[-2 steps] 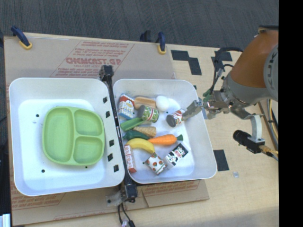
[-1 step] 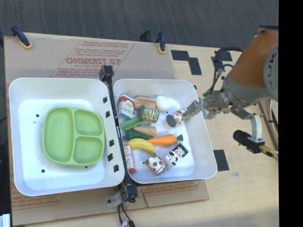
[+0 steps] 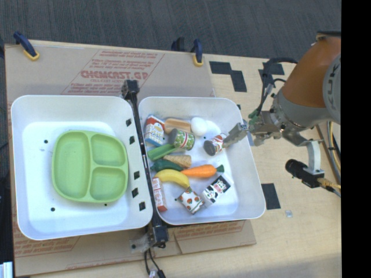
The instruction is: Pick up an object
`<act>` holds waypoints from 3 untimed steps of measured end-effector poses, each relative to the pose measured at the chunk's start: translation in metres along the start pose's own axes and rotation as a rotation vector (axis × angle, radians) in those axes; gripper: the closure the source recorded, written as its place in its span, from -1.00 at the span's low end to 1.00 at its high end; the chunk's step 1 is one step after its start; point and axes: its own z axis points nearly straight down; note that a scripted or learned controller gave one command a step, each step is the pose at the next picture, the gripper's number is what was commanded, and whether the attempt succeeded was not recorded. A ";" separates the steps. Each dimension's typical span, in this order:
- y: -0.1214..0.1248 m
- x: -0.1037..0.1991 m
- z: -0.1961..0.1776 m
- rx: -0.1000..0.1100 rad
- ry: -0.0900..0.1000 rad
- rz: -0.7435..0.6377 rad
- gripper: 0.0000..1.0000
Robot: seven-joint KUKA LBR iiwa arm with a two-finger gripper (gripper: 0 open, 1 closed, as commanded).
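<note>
Reaching in from the right side of the frame, the arm is bringing the tool (image 3: pixel 235 135) low over the right bin (image 3: pixel 252 181), near its right wall. Whether the tool is spread or pressed together, I cannot tell at this size, and nothing is visibly between its tips.

The objects are all lying in the right bin: a small dark can (image 3: pixel 212 145) just beside the tool, a white egg (image 3: pixel 200 125) to its upper left, a carrot (image 3: pixel 200 171) below, a banana (image 3: pixel 172 177) and small cartons (image 3: pixel 217 189) toward the lower part. The left bin (image 3: pixel 23 172) is carrying a green divided plate (image 3: pixel 90 165).

To do this step well, I think the tool should be aiming at the dark can, because it is the nearest one. It should be coming straight down, centred over it, and keeping away from the bin wall and from the egg, which may roll.
</note>
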 end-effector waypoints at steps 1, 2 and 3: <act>0.000 0.000 0.000 0.000 0.000 0.000 -1.00; 0.000 0.000 0.000 0.000 0.000 0.000 -1.00; 0.000 0.000 0.000 0.000 0.000 0.000 -1.00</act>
